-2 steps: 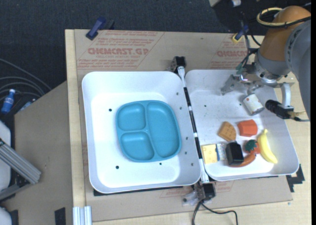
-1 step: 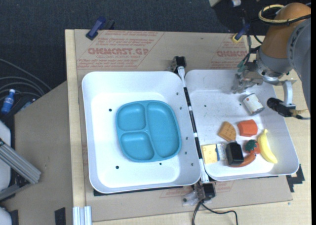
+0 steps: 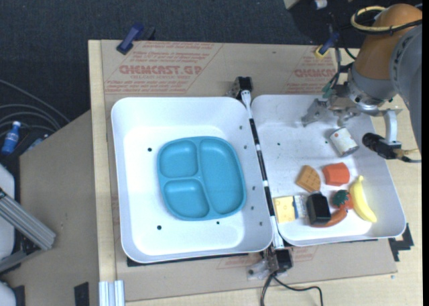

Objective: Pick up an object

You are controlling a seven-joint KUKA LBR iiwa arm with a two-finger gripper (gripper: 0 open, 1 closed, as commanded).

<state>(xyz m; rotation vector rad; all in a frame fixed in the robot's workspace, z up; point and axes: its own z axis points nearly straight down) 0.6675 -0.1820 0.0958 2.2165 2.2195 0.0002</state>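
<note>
My gripper (image 3: 328,115) hangs over the far part of the right bin (image 3: 288,107), open, with nothing between its fingers. Just in front of it and to the right lies a small white cylinder (image 3: 342,140), apart from the fingers. Nearer the front of that bin are a brown cracker (image 3: 308,178), an orange-red block (image 3: 336,174), a yellow banana (image 3: 364,200), a yellow block (image 3: 285,209), a black object (image 3: 317,209) and a red chili with a green stem (image 3: 338,212).
The left bin (image 3: 134,123) holds a blue divided plate (image 3: 200,177). A ridge (image 3: 258,157) separates the two bins. The grey arm with its orange band (image 3: 385,29) comes in from the upper right. The cardboard-covered bench (image 3: 167,63) surrounds the bins.
</note>
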